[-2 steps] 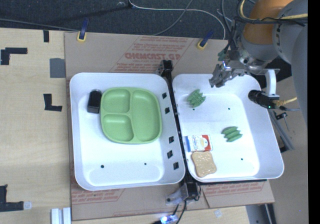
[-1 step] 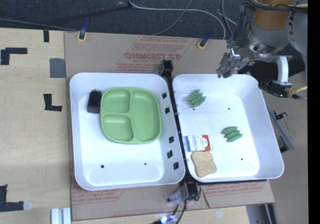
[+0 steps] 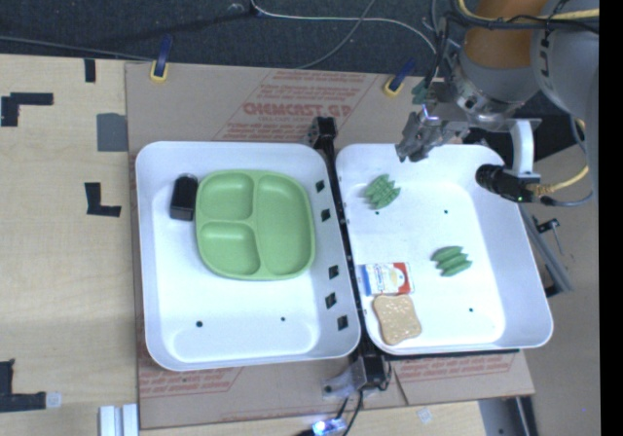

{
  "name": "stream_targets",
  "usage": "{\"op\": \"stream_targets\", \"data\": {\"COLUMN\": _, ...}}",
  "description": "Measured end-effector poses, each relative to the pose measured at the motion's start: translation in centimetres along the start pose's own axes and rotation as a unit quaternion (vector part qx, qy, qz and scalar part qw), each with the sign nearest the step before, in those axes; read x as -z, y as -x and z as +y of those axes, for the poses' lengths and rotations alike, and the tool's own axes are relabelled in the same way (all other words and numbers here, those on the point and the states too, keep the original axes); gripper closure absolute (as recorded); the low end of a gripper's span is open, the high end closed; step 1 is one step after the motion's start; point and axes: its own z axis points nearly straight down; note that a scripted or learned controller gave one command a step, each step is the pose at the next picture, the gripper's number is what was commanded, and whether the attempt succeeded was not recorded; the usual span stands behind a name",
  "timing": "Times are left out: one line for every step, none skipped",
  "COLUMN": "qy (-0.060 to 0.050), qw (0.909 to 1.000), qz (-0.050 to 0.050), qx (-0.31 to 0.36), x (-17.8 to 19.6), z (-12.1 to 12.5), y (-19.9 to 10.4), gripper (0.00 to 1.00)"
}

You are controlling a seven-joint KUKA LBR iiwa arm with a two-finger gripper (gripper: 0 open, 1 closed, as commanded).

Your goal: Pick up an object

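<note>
My gripper [image 3: 417, 145] hangs over the back edge of the right bin [image 3: 506, 259], above and to the right of a green pea pod [image 3: 383, 192]. Nothing shows between its fingers. A second green pod [image 3: 451, 260] lies in the middle right of that bin. A small red, white and blue carton [image 3: 384, 278] and a slice of toast [image 3: 396, 318] rest near the bin's front left corner. The left bin [image 3: 165, 259] holds a green divided plate [image 3: 255, 224] with a small black block [image 3: 183, 198] at its left side.
A row of black clips [image 3: 334, 259] runs along the seam between the bins. Cables [image 3: 321, 11] trail across the dark floor behind the bench. Blue and yellow clamps [image 3: 160, 62] hold the cardboard sheet at the back.
</note>
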Motion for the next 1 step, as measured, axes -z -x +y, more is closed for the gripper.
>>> {"op": "stream_targets", "data": {"qy": -0.001, "qw": 1.0000, "qz": 0.000, "qx": 0.000, "x": -1.94, "z": -1.89, "y": -5.21, "gripper": 1.00}}
